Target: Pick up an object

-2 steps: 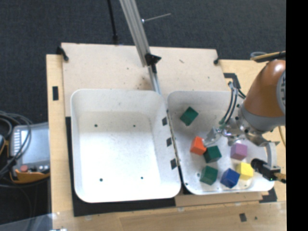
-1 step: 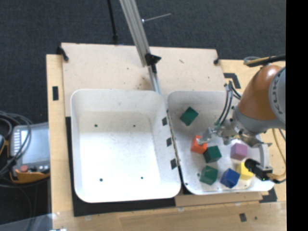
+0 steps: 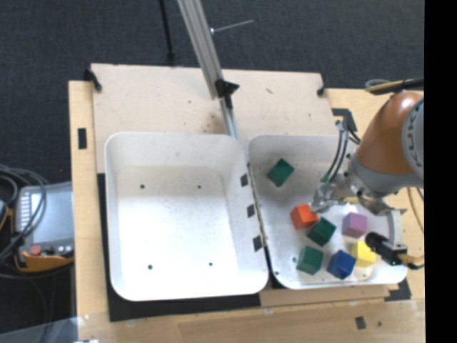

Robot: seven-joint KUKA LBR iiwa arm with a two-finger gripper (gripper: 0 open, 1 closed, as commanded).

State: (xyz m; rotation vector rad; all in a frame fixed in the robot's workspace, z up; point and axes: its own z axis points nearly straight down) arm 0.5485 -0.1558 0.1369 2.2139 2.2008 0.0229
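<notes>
Camera view, looking down at a slant on both bins. We see the gripper point(image 3: 323, 200) low inside the right bin point(image 3: 300, 148), beneath the grey wrist and orange band of the arm point(image 3: 389, 145); whether its jaws stand apart or together we cannot tell, since the wrist and cables cover them. Nothing is visibly held between them.

Just beside the jaws, on the side toward the left bin, lies the orange cube point(image 3: 304, 215), which we take as the likeliest object of the task. We judge it light, rigid and not fragile: a small solid block with flat, matte-looking faces that should offer fair friction. The sensible hold is across two opposite flat faces, near mid-height. The face toward the dark green cube point(image 3: 323, 231) is crowded, as the two blocks look touching or nearly so; the other pair of faces seems freer.

Farther from the jaws, toward the near rim, sit a purple cube point(image 3: 354, 224), a yellow cube point(image 3: 364, 252), a blue cube point(image 3: 342, 264) and a second green cube point(image 3: 310, 259), clustered close together. On the far side of the jaws, well apart from the cluster, a lone green cube point(image 3: 280, 171) rests tilted on the bin floor. Beyond the dividing rims lies the left bin point(image 3: 121, 191).
</notes>
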